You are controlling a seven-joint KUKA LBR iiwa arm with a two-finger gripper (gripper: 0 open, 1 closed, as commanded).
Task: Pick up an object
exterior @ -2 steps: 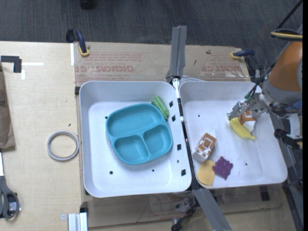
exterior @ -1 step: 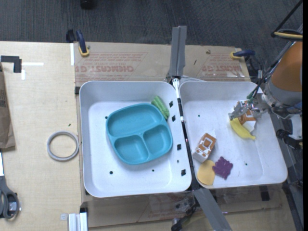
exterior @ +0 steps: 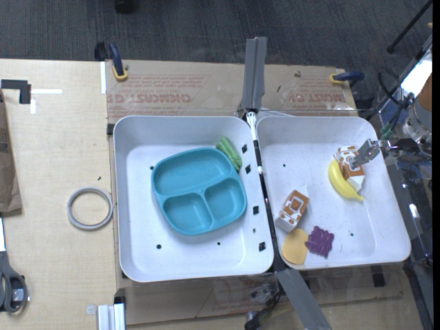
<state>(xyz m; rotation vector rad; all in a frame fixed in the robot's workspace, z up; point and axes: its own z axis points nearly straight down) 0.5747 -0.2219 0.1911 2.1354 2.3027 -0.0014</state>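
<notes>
Right bin, right half of frame, holds 5 objects. Curved yellow plastic banana (exterior: 342, 182) lies upper right, touching a small orange-and-white block (exterior: 349, 161). Orange-and-white printed carton (exterior: 292, 210) lies tilted, lower left. Flat yellow-orange round piece (exterior: 295, 248) lies beside a purple grape cluster (exterior: 320, 240), bottom.

arm: enters from right edge, partly seen | gripper (exterior: 366, 152): low, reaching leftward

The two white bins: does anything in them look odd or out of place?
Mostly tidy. One oddity: a green leafy toy is wedged against the blue divided plate at the left bin edge, while the other toys lie in the right bin.
</notes>
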